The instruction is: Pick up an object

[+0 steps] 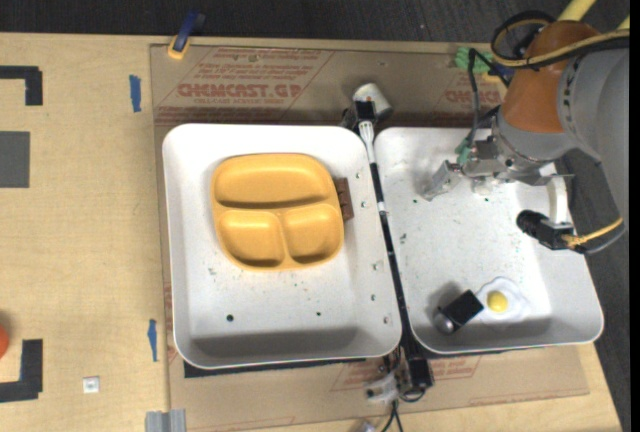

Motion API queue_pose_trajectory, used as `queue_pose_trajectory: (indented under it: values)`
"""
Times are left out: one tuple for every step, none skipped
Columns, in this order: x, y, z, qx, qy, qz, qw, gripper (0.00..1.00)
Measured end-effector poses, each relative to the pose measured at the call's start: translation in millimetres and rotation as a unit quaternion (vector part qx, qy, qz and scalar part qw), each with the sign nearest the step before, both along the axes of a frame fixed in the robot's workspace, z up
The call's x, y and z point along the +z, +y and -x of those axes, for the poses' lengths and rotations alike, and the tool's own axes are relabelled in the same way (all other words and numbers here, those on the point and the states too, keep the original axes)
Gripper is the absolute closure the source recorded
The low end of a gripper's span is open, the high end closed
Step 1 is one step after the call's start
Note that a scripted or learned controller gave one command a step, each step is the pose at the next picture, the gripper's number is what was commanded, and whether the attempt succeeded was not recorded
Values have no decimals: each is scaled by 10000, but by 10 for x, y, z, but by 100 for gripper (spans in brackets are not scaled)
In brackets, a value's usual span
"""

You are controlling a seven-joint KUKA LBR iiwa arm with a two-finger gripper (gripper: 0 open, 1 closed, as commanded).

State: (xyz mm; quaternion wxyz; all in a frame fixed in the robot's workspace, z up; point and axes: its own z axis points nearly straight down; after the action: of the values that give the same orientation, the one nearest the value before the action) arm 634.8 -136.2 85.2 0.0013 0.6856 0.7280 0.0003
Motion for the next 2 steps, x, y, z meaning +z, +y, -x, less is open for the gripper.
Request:
queue_pose_trajectory:
  values:
    - [-1,436,663,-231,5,-10,9997,0]
    - [-1,440,498,169,-1,-3,9999,0]
